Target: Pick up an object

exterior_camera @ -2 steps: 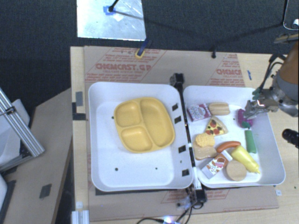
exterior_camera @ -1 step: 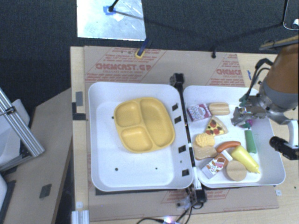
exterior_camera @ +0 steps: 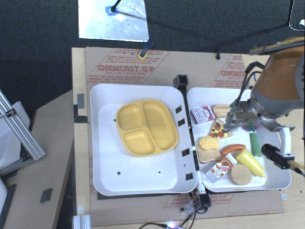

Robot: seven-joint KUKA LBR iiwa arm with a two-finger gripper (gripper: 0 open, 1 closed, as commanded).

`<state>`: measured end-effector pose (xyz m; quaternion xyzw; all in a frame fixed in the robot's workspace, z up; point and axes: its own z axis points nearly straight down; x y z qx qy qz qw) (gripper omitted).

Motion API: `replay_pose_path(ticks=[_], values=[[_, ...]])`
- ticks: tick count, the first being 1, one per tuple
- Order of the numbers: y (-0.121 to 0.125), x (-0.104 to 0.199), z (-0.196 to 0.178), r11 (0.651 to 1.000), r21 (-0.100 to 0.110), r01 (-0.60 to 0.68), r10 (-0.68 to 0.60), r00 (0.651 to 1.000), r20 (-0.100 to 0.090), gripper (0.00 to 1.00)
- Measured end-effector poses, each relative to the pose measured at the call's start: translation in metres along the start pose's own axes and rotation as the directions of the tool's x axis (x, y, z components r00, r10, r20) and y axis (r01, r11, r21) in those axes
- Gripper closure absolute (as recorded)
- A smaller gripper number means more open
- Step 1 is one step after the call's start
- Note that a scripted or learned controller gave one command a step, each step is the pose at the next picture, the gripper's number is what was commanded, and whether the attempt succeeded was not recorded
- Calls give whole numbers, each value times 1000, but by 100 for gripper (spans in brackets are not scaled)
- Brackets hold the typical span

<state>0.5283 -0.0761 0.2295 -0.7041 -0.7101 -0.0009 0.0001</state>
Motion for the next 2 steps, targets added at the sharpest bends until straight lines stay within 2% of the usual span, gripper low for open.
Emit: replay_pose_path(ticks=[1,2], values=[[-5,33,10,1000,0,-1,1,1000,0,100],[9,26,13,1000,-1,-6,6,1000,1,100]])
